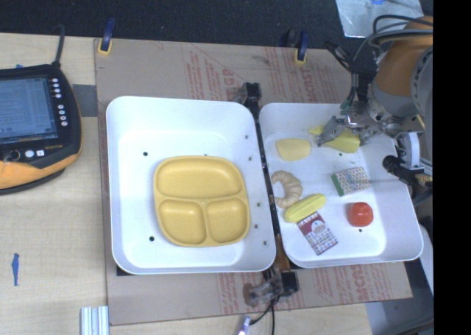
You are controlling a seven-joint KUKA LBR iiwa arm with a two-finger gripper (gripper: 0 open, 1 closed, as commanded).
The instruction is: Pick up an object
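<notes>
you have the arm reaching in at the upper right of the frame, its gripper low over the top edge of the right bin. its fingers look spread, with the tips resting at a yellow piece that lies near the bin's upper middle; you can't tell from this view whether the piece is actually pinched, so treat it as not held. just left of it sits a pale yellow wedge. lower down, toward the bin's left wall, you see a curled tan croissant touching a yellow corn cob. below the cob lies a small red and white packet. to the right are a red tomato and, above it, a small green-edged card. the left bin carries a yellow divided tray at its centre. at the far left edge of the frame a teach pendant rests on the bench.
</notes>
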